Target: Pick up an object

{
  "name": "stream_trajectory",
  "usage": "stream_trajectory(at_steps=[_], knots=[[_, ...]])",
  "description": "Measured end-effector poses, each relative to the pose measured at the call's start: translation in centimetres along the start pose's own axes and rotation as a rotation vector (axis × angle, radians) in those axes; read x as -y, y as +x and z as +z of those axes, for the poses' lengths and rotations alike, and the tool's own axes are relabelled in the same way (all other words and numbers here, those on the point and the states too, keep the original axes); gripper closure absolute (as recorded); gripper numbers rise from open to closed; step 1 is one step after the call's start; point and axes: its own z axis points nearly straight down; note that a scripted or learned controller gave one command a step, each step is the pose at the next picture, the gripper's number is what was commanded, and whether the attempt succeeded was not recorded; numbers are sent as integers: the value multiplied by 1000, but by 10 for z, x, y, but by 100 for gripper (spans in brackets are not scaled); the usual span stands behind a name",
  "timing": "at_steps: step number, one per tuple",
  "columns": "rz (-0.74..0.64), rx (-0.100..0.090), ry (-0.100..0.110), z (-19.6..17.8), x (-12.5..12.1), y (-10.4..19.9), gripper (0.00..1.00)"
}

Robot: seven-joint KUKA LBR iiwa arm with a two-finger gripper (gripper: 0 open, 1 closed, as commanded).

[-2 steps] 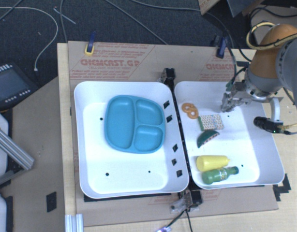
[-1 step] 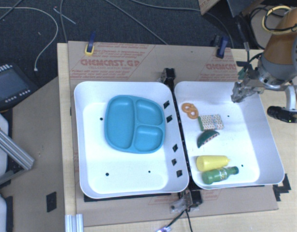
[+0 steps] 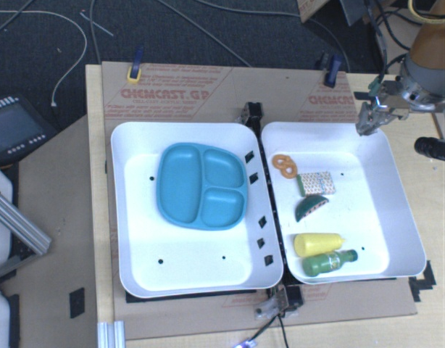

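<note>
The tool (image 3: 369, 124) hangs over the right bin's (image 3: 396, 194) far corner, grip state unclear; the green bottle (image 3: 328, 262) looks light, stiff, slippery, best pinched across its middle

Arm (image 3: 430, 56) cropped; claw (image 3: 367, 125) perhaps blurred.

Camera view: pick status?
Done: nothing lifted. The orange pretzel-shaped piece, checkered packet, green wedge, yellow bottle and green bottle all lie in the right white bin. In hand: nothing visible; the gripper hovers at that bin's far corner. Left: descend, grasp, lift.
</note>
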Motion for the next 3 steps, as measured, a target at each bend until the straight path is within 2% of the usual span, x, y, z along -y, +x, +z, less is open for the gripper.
stream_trajectory(at_steps=[1,2,3], knots=[[0,-1,3,-39,-2,0,100],[-3,-3,8,-40,-8,50,100],[-2,-4,11,-42,4,105,100]])
